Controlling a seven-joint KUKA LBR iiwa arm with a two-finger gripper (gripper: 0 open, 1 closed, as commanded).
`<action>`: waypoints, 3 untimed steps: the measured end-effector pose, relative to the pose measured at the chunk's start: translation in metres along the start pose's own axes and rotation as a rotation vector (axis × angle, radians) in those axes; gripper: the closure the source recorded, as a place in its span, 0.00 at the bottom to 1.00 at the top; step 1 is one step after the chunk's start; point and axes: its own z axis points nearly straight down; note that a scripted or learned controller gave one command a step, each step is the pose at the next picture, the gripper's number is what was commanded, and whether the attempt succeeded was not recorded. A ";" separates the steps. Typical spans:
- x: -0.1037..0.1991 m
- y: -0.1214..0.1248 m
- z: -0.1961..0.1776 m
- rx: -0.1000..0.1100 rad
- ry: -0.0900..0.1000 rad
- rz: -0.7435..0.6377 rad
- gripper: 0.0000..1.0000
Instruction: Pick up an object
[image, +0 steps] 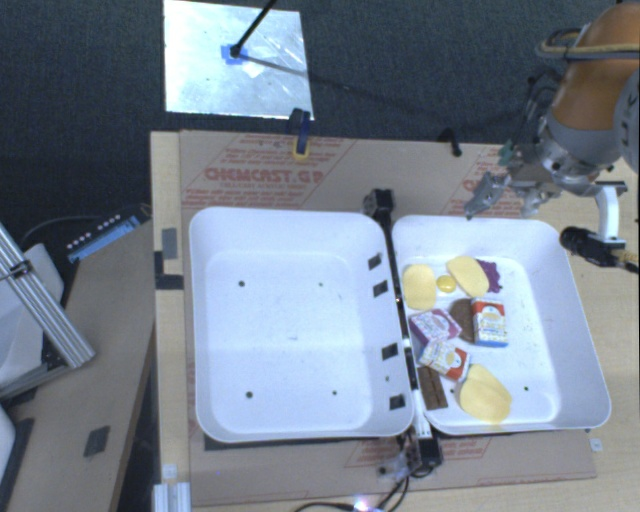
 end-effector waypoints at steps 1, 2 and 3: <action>0.039 -0.064 0.062 0.011 0.003 0.001 0.00; 0.054 -0.151 0.061 0.008 0.002 0.003 0.00; 0.001 -0.149 0.154 -0.004 -0.002 0.010 0.00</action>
